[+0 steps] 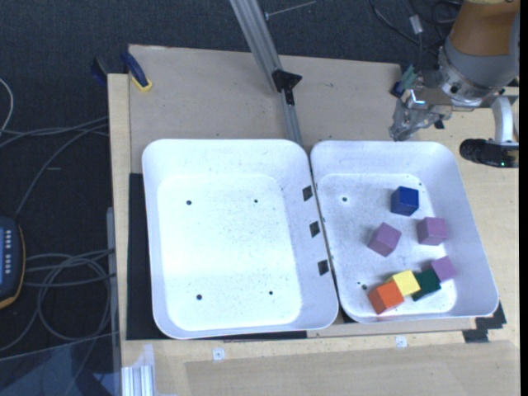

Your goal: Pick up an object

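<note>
The right bin holds several small blocks: a blue cube, three purple blocks, and a row of orange, yellow and dark green blocks near its front edge. My gripper hangs above the bench just beyond the right bin's far rim, behind the blue cube. Nothing shows between its fingers.
The left bin lies beside the right one. A slanted metal pole rises behind the gap between the bins. Cables lie on the dark floor at the left. A blue and yellow clamp sits at the bench's far left corner.
</note>
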Action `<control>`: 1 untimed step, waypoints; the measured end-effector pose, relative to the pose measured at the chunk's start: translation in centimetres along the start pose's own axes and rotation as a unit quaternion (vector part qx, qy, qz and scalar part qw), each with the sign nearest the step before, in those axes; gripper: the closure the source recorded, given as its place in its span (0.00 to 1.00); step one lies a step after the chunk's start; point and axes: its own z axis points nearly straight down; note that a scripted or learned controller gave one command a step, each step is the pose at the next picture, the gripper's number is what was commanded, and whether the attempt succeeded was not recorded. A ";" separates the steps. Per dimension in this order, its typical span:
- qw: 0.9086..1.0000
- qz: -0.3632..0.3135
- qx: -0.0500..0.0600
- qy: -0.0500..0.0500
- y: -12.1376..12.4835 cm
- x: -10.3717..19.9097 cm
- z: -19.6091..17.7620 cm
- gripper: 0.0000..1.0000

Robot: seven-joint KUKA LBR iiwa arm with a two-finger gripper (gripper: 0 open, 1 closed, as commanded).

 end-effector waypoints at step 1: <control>1.000 -0.002 0.004 0.001 0.0 5.5 1.5 1.00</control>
